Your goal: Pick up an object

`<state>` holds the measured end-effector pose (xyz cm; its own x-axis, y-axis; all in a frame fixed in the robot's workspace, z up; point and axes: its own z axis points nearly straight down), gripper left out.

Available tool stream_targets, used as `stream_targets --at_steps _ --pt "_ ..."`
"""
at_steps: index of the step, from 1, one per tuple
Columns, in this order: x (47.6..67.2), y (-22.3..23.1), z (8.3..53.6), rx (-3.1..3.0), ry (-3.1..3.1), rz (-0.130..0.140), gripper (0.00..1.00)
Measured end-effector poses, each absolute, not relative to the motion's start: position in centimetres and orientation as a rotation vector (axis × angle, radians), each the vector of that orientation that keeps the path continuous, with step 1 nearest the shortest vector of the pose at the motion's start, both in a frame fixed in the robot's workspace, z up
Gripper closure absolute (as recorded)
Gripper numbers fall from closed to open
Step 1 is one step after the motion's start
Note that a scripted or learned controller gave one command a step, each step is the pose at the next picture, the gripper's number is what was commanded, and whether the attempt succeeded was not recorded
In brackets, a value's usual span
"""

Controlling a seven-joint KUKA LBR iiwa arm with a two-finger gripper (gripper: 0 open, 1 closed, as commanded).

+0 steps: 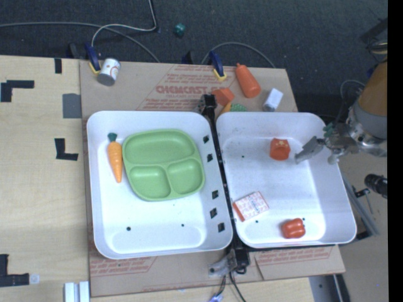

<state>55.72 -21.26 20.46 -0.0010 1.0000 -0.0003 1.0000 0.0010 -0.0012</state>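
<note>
Reaching in from the right, the grey arm holds its tool (310, 148) over the right white bin (327, 228), near the bin's right wall. I cannot tell how the tool is set, and nothing shows in its grip. Just to the tool's left, a small red block (279, 149) sits on the bin floor, close to it but apart. Lower down in the same bin lie a red and white card (250, 206) and a round red tomato (293, 229) near the front wall. The left white bin (151, 238) holds a green tray (165, 164) with three parts, and a carrot (115, 158) lies just beside the tray's left edge. Behind the bins, on the worktop (38, 168), rest an orange bottle (247, 80) and a small white cube (273, 99).
</note>
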Motion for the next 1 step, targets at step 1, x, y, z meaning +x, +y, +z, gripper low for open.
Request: stream_targets --at_steps 1 --pt "62.28 -18.4 12.1 -2.217 -2.221 0.002 0.0"
